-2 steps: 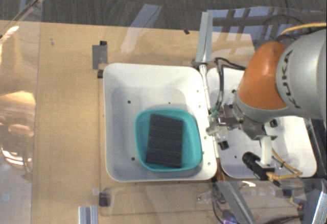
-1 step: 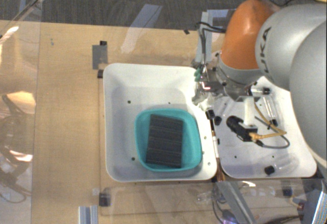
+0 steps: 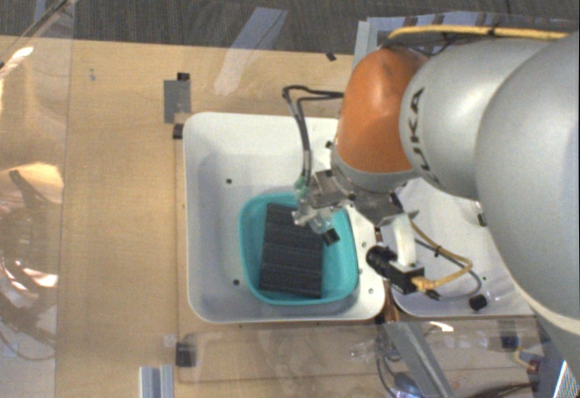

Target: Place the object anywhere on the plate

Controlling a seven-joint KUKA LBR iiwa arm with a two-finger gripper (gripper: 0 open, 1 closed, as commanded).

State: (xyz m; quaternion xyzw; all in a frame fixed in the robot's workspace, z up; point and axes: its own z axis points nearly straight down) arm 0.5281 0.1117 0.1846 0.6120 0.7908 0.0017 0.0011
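One dark ridged block [image 3: 292,253] is lying on the teal plate [image 3: 342,271]; jaws state unclear at its top edge, risking dragging it off when lifting

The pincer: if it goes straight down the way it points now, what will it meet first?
Most likely the dark ribbed block lying on the teal plate in the left bin. The pincer hangs over the block's upper right corner, though depth is unclear from this angle.
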